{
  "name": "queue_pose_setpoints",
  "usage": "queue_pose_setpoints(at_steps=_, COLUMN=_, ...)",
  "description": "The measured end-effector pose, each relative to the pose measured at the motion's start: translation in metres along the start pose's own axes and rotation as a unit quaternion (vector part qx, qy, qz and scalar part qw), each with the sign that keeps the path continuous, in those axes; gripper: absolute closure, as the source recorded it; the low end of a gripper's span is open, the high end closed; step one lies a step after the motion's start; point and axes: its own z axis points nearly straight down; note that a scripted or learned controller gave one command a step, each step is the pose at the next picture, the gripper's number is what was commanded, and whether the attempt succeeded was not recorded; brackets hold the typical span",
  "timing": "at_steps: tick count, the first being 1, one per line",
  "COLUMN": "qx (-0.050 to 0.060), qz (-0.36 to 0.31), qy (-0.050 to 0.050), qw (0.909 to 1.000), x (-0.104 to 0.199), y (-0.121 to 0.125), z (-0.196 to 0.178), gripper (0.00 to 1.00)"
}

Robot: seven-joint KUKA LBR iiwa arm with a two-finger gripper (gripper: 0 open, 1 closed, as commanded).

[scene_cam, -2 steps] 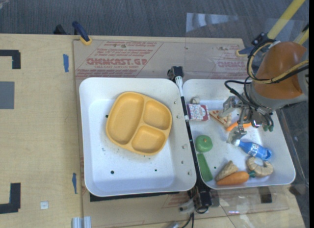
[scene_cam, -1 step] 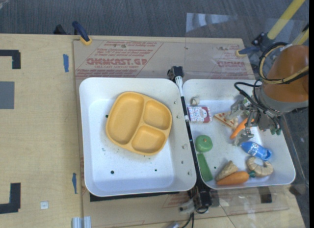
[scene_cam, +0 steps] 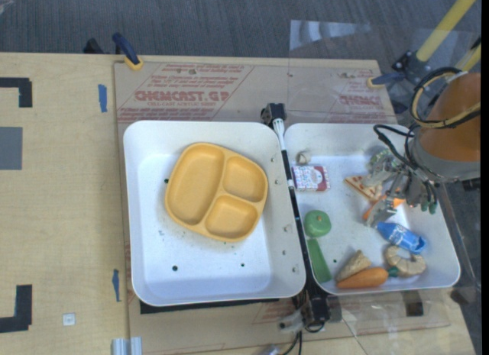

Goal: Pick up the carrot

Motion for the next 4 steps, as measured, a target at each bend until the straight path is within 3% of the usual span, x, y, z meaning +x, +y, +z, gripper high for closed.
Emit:
queue_pose_setpoints(at_steps=1, qx=0.008, qz=0.117, qy=0.016, qw=0.9930, x=0.007, y=-0.039, z=-0.024, gripper=0.00)
queue_pose_setpoints(at_steps=2, qx=0.008, qz=0.154, qy=0.013, qw=0.9880, x=-0.013, y=-0.021, z=0.014, gripper=0.00)
queue_pose_setpoints(at_steps=3, qx=0.007, qz=0.153, qy=0.008, qw=0.9882, x=-0.017, y=-0.020, z=0.001, gripper=1.00)
queue_pose_setpoints(at_steps=4, qx=0.006, qz=0.055, qy=0.012, qw=0.9984, x=-0.027, y=0.012, z=0.013, gripper=1.00)
